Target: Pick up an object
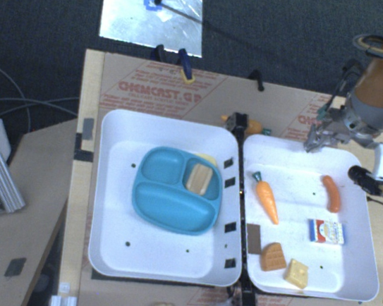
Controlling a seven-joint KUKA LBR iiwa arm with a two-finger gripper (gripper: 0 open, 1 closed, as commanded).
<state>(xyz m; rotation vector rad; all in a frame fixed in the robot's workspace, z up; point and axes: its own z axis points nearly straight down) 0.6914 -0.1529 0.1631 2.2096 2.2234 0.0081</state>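
Objects to pick lie well below our end effector (316, 142), which hangs over the far rim of the right white plastic bin (354, 283). We cannot tell its state, and we see nothing in its grasp. Nearest, down to its left, lies the orange toy carrot (266, 199); the reddish toy sausage (331, 193) lies down to its right. We judge two risks: descending here would strike the rim, and either smooth tapered toy could roll aside.
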